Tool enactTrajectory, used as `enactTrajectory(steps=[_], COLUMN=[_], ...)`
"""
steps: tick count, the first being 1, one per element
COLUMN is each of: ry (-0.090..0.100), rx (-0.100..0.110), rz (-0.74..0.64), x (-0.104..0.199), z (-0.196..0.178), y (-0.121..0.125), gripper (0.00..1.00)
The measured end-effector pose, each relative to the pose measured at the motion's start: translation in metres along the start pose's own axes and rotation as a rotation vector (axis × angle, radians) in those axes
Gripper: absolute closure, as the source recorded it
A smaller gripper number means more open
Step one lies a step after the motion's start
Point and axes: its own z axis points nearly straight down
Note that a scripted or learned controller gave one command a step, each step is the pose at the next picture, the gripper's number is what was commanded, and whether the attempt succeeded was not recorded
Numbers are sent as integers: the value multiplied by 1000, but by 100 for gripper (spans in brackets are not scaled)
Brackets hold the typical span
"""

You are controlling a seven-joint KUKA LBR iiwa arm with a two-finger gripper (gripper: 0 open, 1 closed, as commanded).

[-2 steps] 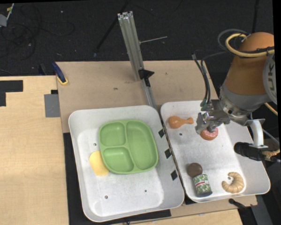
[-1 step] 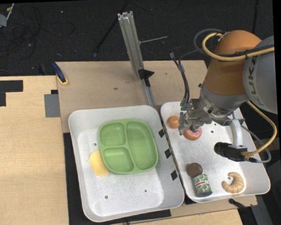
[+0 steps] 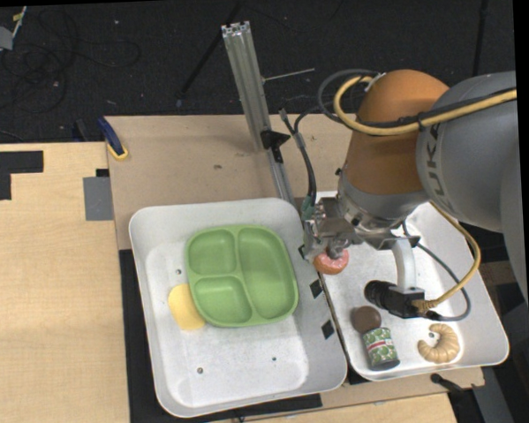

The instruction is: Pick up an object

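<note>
Crowding claw (image 3: 330, 247): donut (image 3: 333, 263), tin (image 3: 380, 348), croissant (image 3: 438, 342)

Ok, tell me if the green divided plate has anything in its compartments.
Empty. All the compartments of the green plate in the left bin show bare green; the yellow object lies beside it, tucked under its rim.

The grey arm (image 3: 473, 142) reached in from the right, its orange band (image 3: 389, 133) above the wrist. The gripper (image 3: 330, 247) pointed downward, low over the near-left part of its reach.
</note>
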Motion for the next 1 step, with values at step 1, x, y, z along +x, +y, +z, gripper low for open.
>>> enactTrajectory(steps=[1], ry=[-1], rx=[1], rz=[1], x=[46], z=[4], y=[-5], gripper=[100])
